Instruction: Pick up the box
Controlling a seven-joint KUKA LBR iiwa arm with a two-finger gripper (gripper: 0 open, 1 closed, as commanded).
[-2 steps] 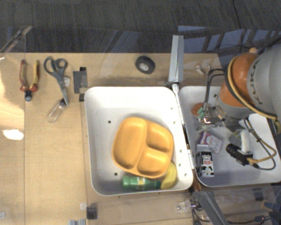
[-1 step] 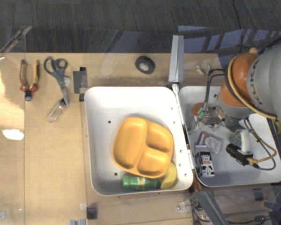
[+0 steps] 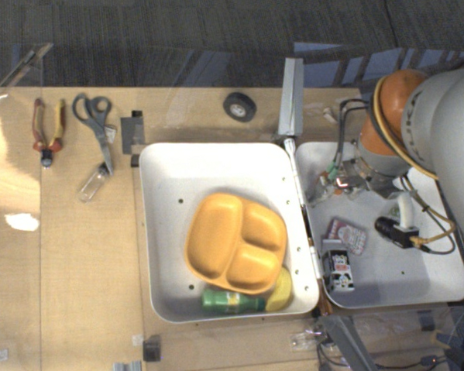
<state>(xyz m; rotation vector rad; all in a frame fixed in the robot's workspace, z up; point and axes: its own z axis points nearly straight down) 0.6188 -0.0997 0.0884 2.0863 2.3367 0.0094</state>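
A small black and white box [image 3: 338,269] lies at the front left of the right bin [image 3: 423,283], close to the wall between the two bins. My gripper [image 3: 338,180] hangs over the back left part of that bin, well behind the box and apart from it. The grey arm with its orange band [image 3: 390,114] comes in from the right above the bin.
A pinkish flat packet [image 3: 347,235] lies just behind the box. Black cabling [image 3: 396,231] hangs off the arm to the right. The left bin [image 3: 164,223] holds a yellow sectioned tray [image 3: 236,241], a green bottle [image 3: 230,299] and a yellow object [image 3: 280,291]. Scissors [image 3: 97,122], pliers [image 3: 47,128] and a tape roll [image 3: 239,107] lie on the bench.
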